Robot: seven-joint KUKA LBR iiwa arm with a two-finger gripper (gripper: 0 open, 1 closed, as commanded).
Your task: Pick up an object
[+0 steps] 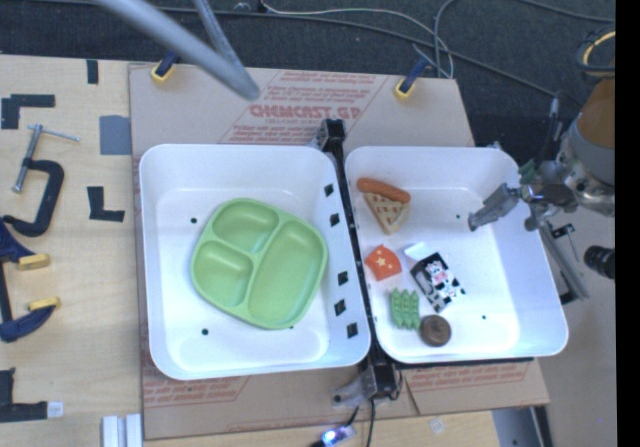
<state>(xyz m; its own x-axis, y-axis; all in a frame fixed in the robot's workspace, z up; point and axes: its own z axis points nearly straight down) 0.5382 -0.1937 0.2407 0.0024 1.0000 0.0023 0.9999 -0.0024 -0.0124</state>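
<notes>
Claw (492,207): hovering over right bin (520,265), grip state unclear
Target guess: pizza slice toy (386,209), looking light, stiff; pinching its edges

The right bin (520,330) holds 6 small objects, all in its left half. A pizza-slice toy (386,210), tan with a criss-cross top, lies nearest the bin's far-left corner, with an orange-red sausage (384,189) touching its far edge. Nearer, an orange piece (382,262) lies by the left wall. A black-and-white item (436,280) sits beside it toward the bin's middle. A green ridged piece (404,309) and a brown round disc (435,331) lie near the near wall.
</notes>
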